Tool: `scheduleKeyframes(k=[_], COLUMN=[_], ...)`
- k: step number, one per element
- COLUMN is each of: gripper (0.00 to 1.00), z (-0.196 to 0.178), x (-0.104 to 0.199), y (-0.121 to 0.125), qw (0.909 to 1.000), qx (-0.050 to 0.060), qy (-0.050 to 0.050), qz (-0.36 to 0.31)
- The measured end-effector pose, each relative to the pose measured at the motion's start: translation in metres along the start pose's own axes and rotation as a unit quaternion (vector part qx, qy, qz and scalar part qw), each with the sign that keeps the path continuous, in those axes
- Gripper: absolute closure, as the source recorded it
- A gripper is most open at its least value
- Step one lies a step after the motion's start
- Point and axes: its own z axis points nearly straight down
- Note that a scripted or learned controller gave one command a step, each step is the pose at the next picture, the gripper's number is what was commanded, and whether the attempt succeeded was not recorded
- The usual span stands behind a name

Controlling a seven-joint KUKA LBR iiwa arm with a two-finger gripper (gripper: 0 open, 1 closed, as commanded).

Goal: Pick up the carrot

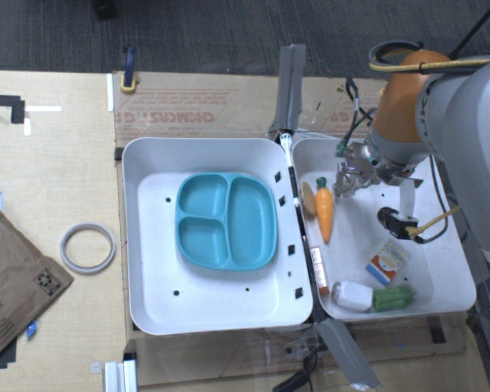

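Far to my left on the bench, a flattened brown cardboard box point(12, 288) lies beside a grey roll of tape point(87, 247). Next comes the left white bin point(135, 219), with a turquoise three-compartment plastic plate point(227, 220) lying flat in its middle. Across the divider, in the right white bin point(457, 288), the orange carrot with its small green top point(323, 210) lies lengthwise close to the left wall, touching or just beside a small tan rounded piece point(309, 198). Further down that bin sit a white lump point(353, 296), a green bushy toy vegetable point(393, 299) and a small printed packet point(386, 265). My pincer point(347, 180) hangs just to the right of the carrot's leafy end, near it but not around it; I cannot tell how wide my jaws stand from this slant. I judge that I am in the approach, with nothing gripped yet. The next move calls for shifting left over the carrot's body, lining my jaws across its narrow width, descending, then closing.
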Motion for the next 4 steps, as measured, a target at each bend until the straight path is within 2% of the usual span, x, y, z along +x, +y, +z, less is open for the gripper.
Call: scheduleKeyframes(k=[1,2,3,4], gripper=[0.00,0.00,0.00,0.00], z=[-0.100,-0.148,-0.099,-0.099], x=[0.090,0.070,0.021,0.074], y=[-0.012,-0.020,-0.064,-0.049], qw=[0.9969,0.9949,0.9782,0.9814], qx=[0.000,-0.001,0.000,0.000], qy=[0.000,0.000,0.000,0.000], qz=[-0.079,-0.101,-0.208,-0.192])
